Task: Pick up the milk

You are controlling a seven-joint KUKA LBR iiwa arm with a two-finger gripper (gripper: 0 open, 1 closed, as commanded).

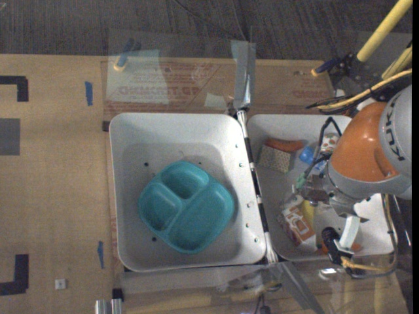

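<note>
The arm [370, 152] reaches in from the right and hangs low over the right bin [380, 241], its orange band covering much of that bin's middle. It is placed there because the loose items are all heaped in this bin, so this is where a pick must happen. The gripper [313, 190] sits at the left side of the arm's wrist, pointing down into the clutter, but the wrist hides it too much to say whether it is released, clenched or grasping anything; I cannot tell.

What looks like the milk [298, 222], a small carton with orange and white print, lies tilted on the bin floor just below the gripper and near the wall between the 2 bins. Whether the gripper touches it cannot be made out. Near it are an orange-topped packet [280, 150] toward the bin's back and a blue-capped bottle [306, 156] beside that, so the carton is crowded and a clean approach from above seems the sensible choice.

The left bin [131, 142] carries a teal divided plate [186, 206], well apart from the action. Both bins rest on the tabletop [52, 195], and the pick appears not yet done
</note>
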